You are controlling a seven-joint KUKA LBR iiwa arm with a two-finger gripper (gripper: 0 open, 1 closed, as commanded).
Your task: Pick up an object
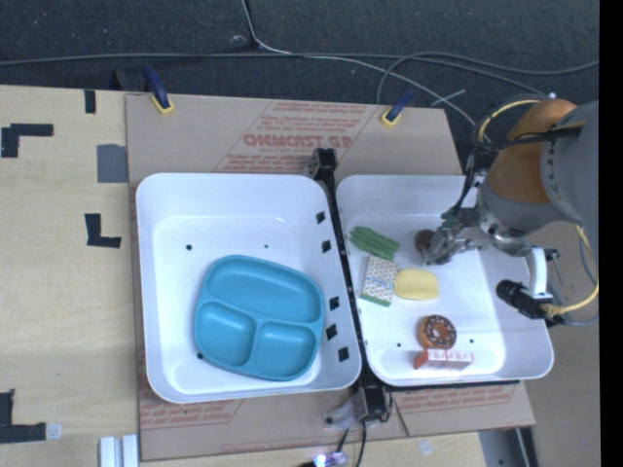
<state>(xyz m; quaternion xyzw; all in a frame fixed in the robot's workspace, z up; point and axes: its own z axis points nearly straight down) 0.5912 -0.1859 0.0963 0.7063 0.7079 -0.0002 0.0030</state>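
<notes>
White bins: you have two shallow white plastic bins side by side on the worktop, the left bin [161, 261] and the right bin [506, 353], both resting on a brown cardboard sheet [282, 134].
Left bin: you see a light blue plastic tray with three compartments [258, 317] lying in it.
Right bin, upper left: a green ridged strip [374, 241] lies at a slant, with a small patterned square packet [379, 281] just below it.
Right bin, middle: a pale yellow rounded lump [417, 283] sits just beside the packet.
Right bin, lower part: you find a brown round doughnut-like piece [437, 332] and, just under it, a flat red and white wrapper [444, 358].
Arm: grey with an orange band, it comes in from your right over the right bin.
Pincer: the pincer [431, 245] is low over the right bin, above the yellow lump and right of the green strip; you cannot tell its state, and nothing is visibly held.
</notes>
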